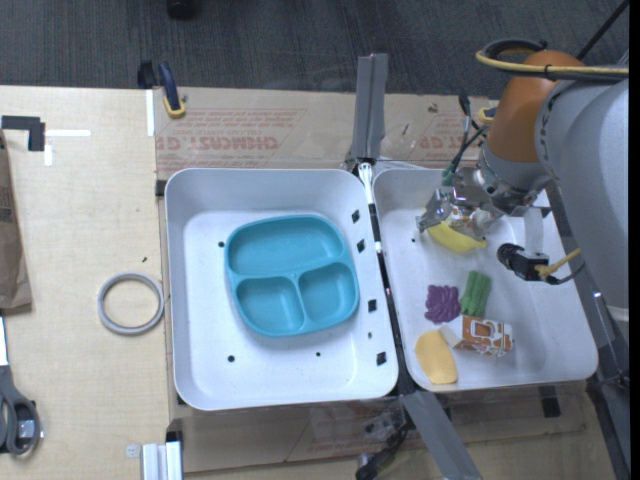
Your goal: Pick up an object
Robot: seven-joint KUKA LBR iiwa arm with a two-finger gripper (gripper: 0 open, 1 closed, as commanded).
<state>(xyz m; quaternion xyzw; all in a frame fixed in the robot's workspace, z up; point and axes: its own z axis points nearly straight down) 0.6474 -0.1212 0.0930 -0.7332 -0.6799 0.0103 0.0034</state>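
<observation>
My gripper (447,211) hangs low over the back left part of the right bin (565,313), at the end of the grey arm with its orange band (520,108). A yellow banana-like object (458,236) lies directly under it and touches its tip. Nearer the front of the same bin lie a purple bunch of grapes (442,303), a green piece (476,293), a small orange and white carton (486,336) and a pale yellow wedge (436,357).
The left bin (190,348) holds a teal divided plate (292,273). On the bench to the left lie a grey tape ring (131,302) and scissors (15,423). A black cable plug (515,259) dangles over the right bin beside the gripper.
</observation>
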